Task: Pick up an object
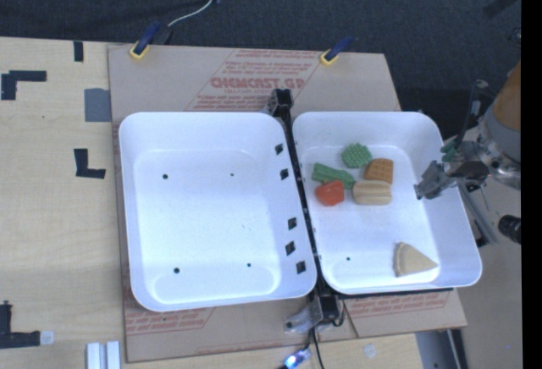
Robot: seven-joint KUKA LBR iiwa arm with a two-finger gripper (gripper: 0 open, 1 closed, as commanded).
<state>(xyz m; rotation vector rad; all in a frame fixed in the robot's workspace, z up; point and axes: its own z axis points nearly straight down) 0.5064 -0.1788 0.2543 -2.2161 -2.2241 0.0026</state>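
Two white bins (pixel 135 139) sit on cardboard (pixel 254 79); my gripper (pixel 434 181) hovers at the right bin's right rim, grip state unclear, beside tomato (pixel 330 193) and wedge (pixel 412 260).

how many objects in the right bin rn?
5. Bumpy green piece, orange-brown block, tan block, red round piece and long green piece clustered mid-bin; tan wedge at the near right corner.

Left bin (pixel 203 215) open; toys (pixel 356 174) clustered right.
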